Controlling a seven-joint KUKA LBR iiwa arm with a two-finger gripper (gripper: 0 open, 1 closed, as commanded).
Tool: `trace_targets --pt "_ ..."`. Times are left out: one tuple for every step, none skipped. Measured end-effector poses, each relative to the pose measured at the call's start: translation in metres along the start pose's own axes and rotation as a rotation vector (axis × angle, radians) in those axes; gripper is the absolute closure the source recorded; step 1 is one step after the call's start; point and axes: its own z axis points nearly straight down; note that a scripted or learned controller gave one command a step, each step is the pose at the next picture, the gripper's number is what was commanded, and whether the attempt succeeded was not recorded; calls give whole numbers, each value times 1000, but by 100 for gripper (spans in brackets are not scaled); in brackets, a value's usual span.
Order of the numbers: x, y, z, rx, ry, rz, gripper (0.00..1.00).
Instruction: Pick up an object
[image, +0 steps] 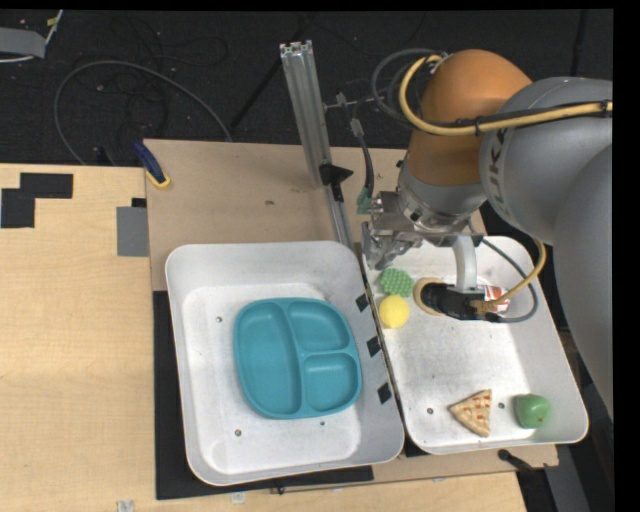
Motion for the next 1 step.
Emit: trace_targets --pt "52 4 14 2 -1 1 100"
